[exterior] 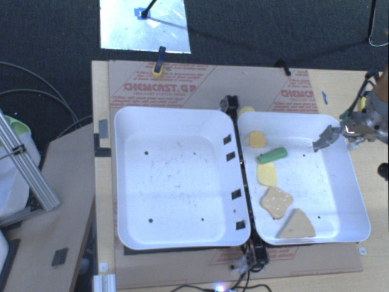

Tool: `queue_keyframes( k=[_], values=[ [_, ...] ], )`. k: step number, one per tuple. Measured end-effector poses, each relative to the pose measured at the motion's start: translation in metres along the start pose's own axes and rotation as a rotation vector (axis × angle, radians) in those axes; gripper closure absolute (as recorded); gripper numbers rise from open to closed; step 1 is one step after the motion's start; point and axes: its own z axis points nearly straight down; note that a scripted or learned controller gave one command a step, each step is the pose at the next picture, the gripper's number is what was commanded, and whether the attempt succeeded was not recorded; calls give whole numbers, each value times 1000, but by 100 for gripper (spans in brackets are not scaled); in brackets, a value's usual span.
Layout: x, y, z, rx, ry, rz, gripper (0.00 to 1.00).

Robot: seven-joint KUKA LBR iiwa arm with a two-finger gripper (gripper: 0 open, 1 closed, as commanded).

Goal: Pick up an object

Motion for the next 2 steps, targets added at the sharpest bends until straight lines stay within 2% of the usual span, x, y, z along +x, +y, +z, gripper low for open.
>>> queue_keyframes(
  k=[1, 2],
  values=[
    [75, -27, 125, 13, 8, -6, 0],
    [116, -4, 143, -1, 2, -5, 0]
  ],
)
